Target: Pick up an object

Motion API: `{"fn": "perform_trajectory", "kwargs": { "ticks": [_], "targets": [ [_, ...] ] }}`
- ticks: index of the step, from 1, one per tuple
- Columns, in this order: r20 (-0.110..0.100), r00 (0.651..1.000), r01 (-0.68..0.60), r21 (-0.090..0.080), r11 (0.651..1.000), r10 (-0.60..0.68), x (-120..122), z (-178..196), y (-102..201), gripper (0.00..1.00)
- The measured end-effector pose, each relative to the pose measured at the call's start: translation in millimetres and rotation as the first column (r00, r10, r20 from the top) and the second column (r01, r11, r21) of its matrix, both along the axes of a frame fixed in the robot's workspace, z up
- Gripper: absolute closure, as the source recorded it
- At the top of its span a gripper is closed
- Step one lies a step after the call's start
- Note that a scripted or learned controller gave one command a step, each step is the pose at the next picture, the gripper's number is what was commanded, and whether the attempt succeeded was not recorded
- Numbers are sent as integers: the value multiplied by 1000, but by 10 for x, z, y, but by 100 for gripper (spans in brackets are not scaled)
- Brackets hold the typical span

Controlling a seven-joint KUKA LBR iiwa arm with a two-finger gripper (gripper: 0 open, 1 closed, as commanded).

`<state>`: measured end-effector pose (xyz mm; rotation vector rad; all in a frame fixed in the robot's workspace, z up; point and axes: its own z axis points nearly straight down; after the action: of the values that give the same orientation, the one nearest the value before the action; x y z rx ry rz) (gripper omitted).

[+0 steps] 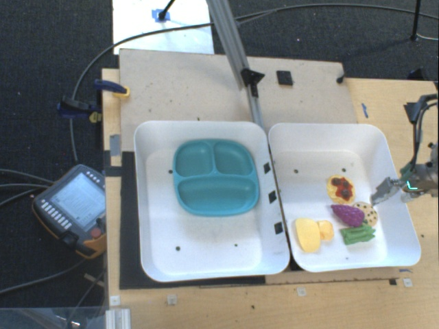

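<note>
Camera view: found the hand (378,196) low over the right-hand side of the right bin (322,137), reaching in from the right, tip slanted down and to the left. Could not tell whether released or clenched; saw nothing grasped in it.

Lay just left of and slightly nearer than the hand's tip: a round speckled cookie (370,215), pale tan with dark spots, pressed against a purple bumpy piece (348,215) shaped like a bunch of grapes. Sat just left of the tip, a little farther back: a small flat pizza slice (340,188), yellow with red and dark toppings. Rested nearer still, below the purple piece: a green bundle of beans (358,235), lying crosswise. Lay farther left, apart from the hand: a yellow oval piece (308,235) with a smaller yellow-orange bit (326,232) touching its right side.

Held in the left bin (154,204), well apart from the hand: a teal divided plate (216,177) of three compartments. Stood both bins side by side on the desk (178,81).
</note>
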<state>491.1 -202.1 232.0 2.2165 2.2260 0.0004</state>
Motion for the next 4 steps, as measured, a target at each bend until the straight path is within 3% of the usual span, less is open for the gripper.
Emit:
{"fn": "perform_trajectory", "kwargs": {
  "ticks": [1, 3, 4],
  "targets": [
    [1, 1000, 0, 0, 1000, 0, 3, 4, 0, 0],
    [-3, 1000, 3, 2, 1000, -3, 76, -1108, 191, 0],
    [11, 1000, 5, -6, 1000, -5, 113, -1421, 162, 0]
  ]
}}
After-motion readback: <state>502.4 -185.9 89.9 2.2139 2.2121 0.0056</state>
